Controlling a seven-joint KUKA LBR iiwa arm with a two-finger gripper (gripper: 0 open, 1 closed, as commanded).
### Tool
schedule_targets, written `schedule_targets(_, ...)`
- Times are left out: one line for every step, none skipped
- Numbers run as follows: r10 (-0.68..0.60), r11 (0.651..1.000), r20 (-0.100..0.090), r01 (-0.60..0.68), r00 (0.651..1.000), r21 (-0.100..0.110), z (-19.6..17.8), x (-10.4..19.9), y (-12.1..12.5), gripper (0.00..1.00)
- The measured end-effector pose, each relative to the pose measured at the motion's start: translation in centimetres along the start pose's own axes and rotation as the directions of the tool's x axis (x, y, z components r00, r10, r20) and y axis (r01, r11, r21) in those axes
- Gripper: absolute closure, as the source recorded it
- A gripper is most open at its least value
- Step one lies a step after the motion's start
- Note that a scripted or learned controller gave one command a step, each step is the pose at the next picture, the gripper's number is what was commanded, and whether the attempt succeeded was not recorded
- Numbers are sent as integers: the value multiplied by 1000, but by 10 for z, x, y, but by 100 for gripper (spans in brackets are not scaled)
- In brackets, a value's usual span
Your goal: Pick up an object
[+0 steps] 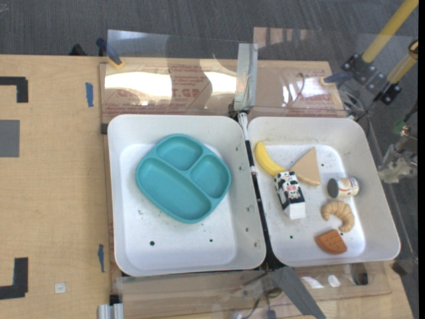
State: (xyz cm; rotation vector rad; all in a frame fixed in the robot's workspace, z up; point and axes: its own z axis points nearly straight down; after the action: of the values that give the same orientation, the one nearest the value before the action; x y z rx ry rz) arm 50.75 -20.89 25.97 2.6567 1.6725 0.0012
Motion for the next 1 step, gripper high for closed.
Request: schedule_targets(288, 958, 1, -288, 958, 7, 10, -18, -23, 100)
